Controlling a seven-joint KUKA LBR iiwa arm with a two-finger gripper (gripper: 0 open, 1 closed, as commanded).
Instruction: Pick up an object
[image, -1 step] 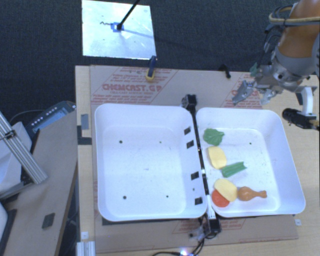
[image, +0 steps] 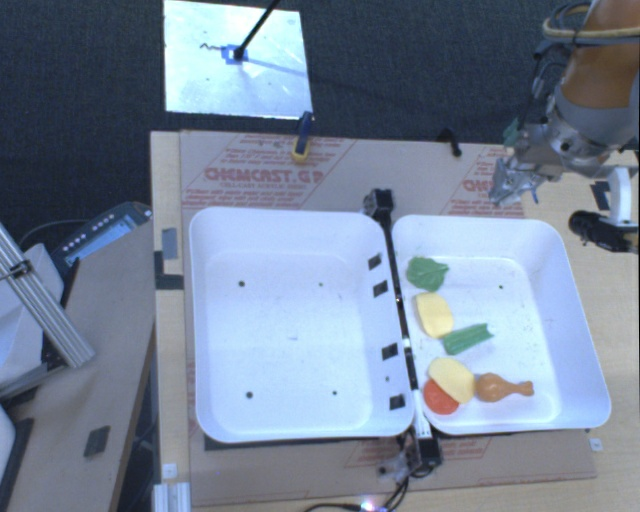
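Camera view from above the bench (image: 250, 165): two shallow white bins sit side by side on a printed cardboard sheet, joined down the middle by a row of dark clips; the left bin (image: 215, 240), at frame centre-left, shows bare white floor with a few small dark specks; the right bin (image: 560, 300), at centre-right, carries all the toy food, gathered along its left half; a green leafy piece (image: 427, 271) lies uppermost, near the dividing wall; just below it rests a pale yellow piece (image: 434, 314); a green pod-shaped piece (image: 467, 338) lies tilted just to the lower right of that; lower down, a second yellow piece (image: 452, 378) overlaps a red-orange round piece (image: 438, 398) near the bin's lower left corner; a brown drumstick-shaped piece (image: 500, 387) lies beside them to the right; the arm's gripper (image: 510, 188) hangs at upper right of the frame, above the cardboard just beyond the right bin's far rim, well apart from every piece; whether its jaws are parted or closed cannot be told at this angle.
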